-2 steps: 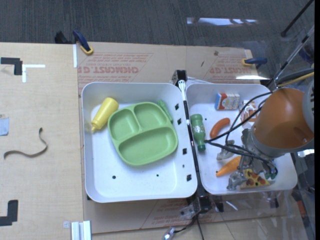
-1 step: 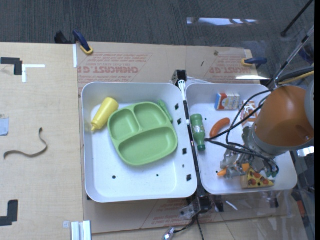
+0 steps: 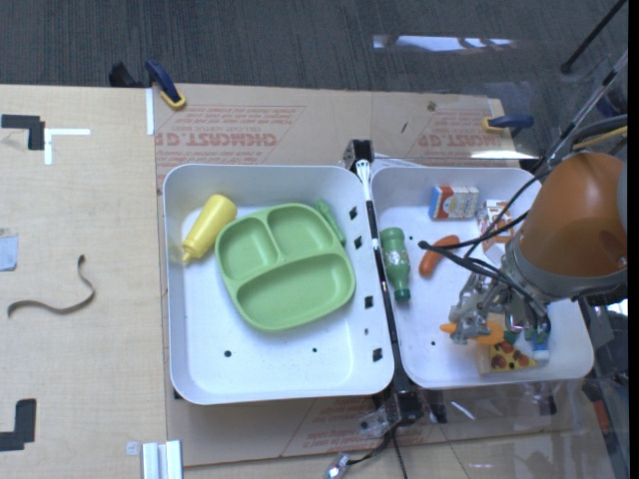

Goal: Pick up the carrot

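Presently the gripper (image 3: 479,319) sits low in the right bin (image 3: 419,362), among a clutter of small items near the front wall. An orange piece, likely the carrot (image 3: 461,324), lies at its fingertips; whether the jaws are closed on it I cannot tell. A green bottle (image 3: 395,261) lies by the divider, apparently clear of the approach.
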Tool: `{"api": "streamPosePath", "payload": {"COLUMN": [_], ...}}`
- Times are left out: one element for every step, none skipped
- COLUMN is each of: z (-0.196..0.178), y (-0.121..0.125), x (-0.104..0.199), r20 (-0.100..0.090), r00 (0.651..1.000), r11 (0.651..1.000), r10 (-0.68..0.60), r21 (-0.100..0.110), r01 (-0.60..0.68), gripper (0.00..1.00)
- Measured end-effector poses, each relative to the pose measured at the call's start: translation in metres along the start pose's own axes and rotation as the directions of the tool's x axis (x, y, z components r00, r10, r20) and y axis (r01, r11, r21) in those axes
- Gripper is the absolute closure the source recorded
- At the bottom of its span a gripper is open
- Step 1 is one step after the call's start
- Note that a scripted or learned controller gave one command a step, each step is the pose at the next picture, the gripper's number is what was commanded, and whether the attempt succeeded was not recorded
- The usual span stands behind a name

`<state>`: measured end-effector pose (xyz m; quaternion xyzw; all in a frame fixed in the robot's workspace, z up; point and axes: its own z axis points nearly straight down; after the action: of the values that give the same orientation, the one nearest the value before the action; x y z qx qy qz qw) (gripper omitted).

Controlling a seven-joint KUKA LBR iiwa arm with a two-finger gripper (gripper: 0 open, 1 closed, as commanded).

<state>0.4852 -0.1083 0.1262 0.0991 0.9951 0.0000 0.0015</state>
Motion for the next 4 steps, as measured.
{"api": "streamPosePath", "payload": {"z": [0.0,0.033,0.029,0.036], "y": [0.0,0.001,0.032,0.018], "x": [0.0,-0.046,-0.096,-0.134], "r20": [0.0,0.0,0.001,-0.006], "r00": [1.0,0.945,0.849,0.609], "r11": [1.0,0.945,0.849,0.609], "r10": [0.0,0.328,0.528,0.793], "r21": [0.0,0.001,0.001,0.011], "r01": [0.0,-0.328,-0.528,-0.793], "gripper": [0.0,0.0,0.0,0.0]}}
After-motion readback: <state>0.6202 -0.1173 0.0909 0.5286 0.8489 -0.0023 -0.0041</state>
